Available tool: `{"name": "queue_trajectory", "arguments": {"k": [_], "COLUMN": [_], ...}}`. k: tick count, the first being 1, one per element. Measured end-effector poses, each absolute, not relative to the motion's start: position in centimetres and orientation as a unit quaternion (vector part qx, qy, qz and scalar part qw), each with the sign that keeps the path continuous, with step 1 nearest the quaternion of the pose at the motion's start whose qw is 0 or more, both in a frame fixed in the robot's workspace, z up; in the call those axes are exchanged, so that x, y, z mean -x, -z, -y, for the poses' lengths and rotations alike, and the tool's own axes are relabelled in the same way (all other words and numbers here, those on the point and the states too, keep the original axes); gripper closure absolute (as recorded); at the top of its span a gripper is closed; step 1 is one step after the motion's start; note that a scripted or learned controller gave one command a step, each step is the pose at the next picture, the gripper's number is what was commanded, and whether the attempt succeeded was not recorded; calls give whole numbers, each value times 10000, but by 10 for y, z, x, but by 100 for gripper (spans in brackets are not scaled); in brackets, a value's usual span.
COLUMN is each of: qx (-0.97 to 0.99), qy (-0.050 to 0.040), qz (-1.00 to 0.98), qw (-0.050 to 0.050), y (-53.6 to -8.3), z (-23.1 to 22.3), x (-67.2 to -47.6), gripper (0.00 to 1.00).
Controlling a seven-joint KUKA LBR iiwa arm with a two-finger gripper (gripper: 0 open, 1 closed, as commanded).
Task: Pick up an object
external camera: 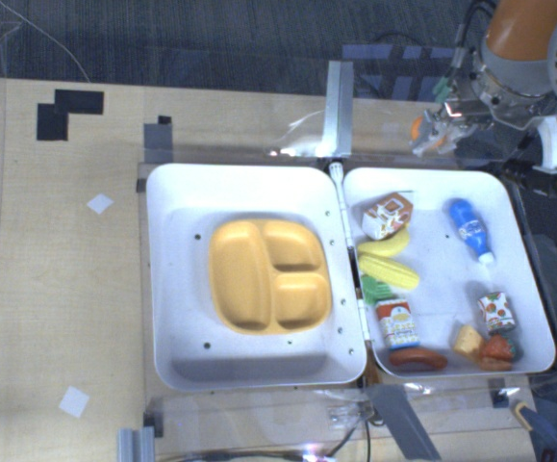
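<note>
Gripper: the gripper [439, 131] is seen above the far edge of the right bin [523, 221]; whether it is open or shut cannot be told, and nothing is seen held in it.
Blue bottle: the blue bottle [469, 227] is placed in the right bin, near the gripper but apart from it, toward the viewer.
Bottle axis: its long axis is tilted, with the white cap pointed to the near right.
Other items: a small carton [387, 216], a yellow banana [384, 247] and a corn cob [390, 272] are laid beside the divider.
Left bin: a smooth yellow compartment tray [266, 275] is kept in the left bin [177, 258].
</note>
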State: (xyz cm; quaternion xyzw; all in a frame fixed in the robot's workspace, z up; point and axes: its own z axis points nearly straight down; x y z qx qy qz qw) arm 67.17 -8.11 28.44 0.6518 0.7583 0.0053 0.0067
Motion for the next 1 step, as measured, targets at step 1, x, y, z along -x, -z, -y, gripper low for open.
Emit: {"name": "queue_trajectory", "arguments": {"k": [1], "qx": [-5371], "qy": [-7], "qz": [-8435], "qw": [6], "y": [-198], "z": [44], "x": [-590], "gripper": [100]}}
